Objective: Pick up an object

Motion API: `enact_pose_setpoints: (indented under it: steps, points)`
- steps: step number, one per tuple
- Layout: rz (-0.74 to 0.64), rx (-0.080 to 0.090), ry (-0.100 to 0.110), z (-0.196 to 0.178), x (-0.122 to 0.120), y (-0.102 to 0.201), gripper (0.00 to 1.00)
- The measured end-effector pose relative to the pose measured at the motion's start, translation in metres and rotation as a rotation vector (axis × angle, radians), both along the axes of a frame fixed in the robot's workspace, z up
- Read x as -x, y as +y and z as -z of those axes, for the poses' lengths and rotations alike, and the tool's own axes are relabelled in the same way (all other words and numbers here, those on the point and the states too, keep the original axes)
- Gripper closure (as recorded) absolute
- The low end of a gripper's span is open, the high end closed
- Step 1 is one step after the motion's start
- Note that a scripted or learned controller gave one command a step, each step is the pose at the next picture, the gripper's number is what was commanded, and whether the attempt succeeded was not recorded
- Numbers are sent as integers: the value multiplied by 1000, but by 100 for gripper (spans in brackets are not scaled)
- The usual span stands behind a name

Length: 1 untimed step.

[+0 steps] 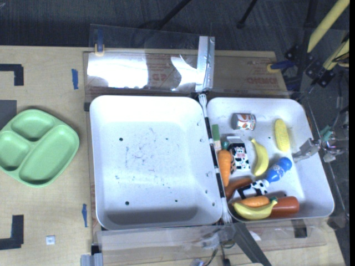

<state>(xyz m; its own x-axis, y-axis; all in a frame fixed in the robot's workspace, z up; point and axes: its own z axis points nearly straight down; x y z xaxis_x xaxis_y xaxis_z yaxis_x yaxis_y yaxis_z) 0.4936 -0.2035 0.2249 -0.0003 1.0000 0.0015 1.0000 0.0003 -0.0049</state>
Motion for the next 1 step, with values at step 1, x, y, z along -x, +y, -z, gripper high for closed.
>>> enact_pose_setpoints:
  steps: [1]
  points:
    - [-158, 2, -5, 53, -79, -19, 0]
